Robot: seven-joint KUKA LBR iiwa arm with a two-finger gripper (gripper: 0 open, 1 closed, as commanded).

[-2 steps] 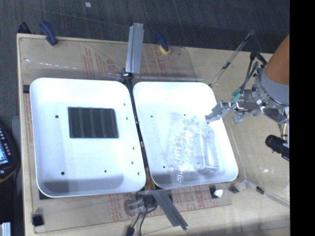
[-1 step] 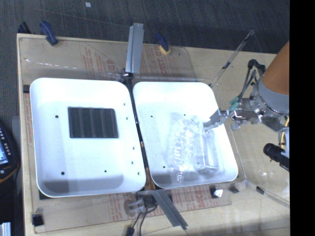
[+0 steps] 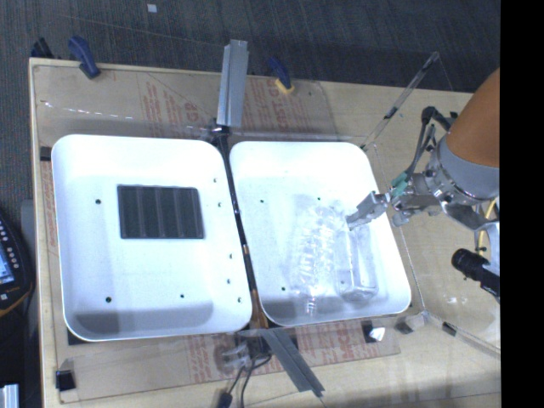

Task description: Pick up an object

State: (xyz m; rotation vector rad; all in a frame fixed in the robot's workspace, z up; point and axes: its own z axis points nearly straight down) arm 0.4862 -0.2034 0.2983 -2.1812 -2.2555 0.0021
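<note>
- Bench from above, at a slant: two shallow white bins side by side – left bin [image 3: 76, 185] carries a dark ribbed rectangular block [image 3: 161, 212] lying flat near its middle; right bin [image 3: 263, 177] carries a clear crinkled plastic item [image 3: 327, 257], maybe a bottle or packet.
- Arm [image 3: 476, 143] reaches in from the right; gripper [image 3: 364, 211] sits over the right bin's right half, just above or at the upper edge of the clear item.
- Whether the gripper's grip is parted, closed or clamped on anything – cannot tell; the tip is small and blurs into white bin and glare.
- Risk, as a judgement: the clear item looks thin and slippery, so a pinch near its edge may slide off or merely drag it toward the bin wall.
- Risk: contact height is unreadable, so a descent may stop short or press into the bin floor.
- Hard to make out: the clear item's outline and true shape; the arm's upper part is cut off at the right.
</note>
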